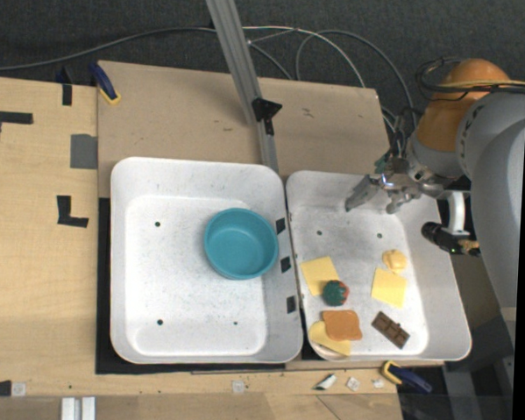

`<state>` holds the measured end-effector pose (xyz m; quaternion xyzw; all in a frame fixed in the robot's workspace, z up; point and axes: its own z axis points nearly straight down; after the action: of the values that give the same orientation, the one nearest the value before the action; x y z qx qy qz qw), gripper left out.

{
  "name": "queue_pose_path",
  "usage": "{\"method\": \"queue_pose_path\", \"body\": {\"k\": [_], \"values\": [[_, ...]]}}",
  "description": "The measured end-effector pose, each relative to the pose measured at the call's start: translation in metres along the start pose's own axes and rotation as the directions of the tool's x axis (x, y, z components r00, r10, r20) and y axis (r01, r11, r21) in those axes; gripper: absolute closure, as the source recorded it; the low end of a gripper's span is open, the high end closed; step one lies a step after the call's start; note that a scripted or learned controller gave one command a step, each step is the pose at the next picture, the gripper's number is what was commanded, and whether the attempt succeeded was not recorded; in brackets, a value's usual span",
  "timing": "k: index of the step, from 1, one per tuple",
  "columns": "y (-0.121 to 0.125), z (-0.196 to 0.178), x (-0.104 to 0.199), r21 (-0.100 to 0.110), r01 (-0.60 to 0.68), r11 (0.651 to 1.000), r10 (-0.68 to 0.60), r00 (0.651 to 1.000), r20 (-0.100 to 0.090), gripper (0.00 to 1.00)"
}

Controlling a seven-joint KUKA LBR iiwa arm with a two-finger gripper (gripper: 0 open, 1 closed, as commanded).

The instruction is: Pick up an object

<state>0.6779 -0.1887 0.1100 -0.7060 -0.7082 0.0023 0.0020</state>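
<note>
My gripper (374, 200) hangs over the far part of the right bin (333, 204), fingers spread open with nothing between them. In the near half of that bin lie several toy foods: a yellow square piece (319, 273), a green ball (334, 293), an orange toast-like slab (342, 324) resting on a pale yellow piece (327, 342), a brown chocolate bar (390, 328), a yellow block (390, 287) and a small yellow lump (395, 260). All of them sit well in front of the gripper.
A teal bowl (240, 242) stands in the left bin (147, 243) near its right wall. A grey metal pole (243, 72) slants up from behind the bins. Cables (341, 51) run along the back of the bench.
</note>
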Motion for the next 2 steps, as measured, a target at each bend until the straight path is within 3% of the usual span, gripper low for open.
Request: {"method": "queue_pose_path", "body": {"k": [1,2], "values": [[0.000,0.023,0.001,-0.002,0.000,1.000,0.000,1.000,0.000,0.00],[0.001,0.011,0.002,-0.004,0.002,1.000,-0.002,1.000,0.002,1.00]]}}
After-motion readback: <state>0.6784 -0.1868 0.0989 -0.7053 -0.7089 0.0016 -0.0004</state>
